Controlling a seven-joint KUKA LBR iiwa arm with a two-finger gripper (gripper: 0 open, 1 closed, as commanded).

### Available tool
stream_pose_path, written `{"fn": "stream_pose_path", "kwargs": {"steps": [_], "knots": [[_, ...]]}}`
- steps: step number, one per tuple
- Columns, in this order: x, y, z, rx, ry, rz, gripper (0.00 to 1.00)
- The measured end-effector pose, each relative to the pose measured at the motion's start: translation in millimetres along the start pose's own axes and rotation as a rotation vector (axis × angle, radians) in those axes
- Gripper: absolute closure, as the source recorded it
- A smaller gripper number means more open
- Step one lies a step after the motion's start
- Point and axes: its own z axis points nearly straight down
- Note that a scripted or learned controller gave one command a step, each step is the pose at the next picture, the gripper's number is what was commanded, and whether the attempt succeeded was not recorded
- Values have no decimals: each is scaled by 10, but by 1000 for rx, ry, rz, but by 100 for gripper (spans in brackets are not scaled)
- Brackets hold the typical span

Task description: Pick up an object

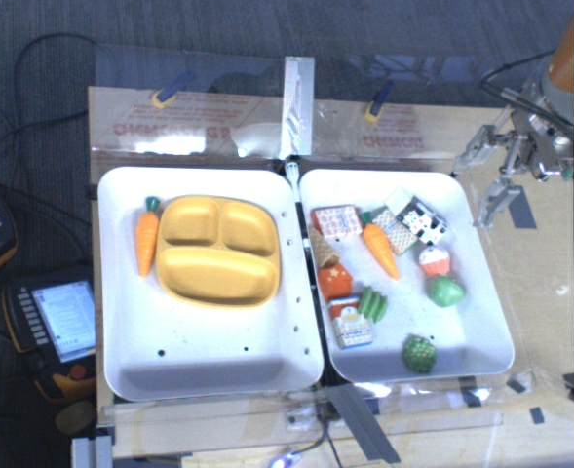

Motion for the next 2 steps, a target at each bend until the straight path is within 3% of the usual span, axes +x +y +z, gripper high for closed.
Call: {"fn": "stream_pose_path", "kwargs": {"steps": [1,2], "knots": [[-89,121,1330,-3,4,105,0],[-153,250,1451,6,-12,51,0]]}}
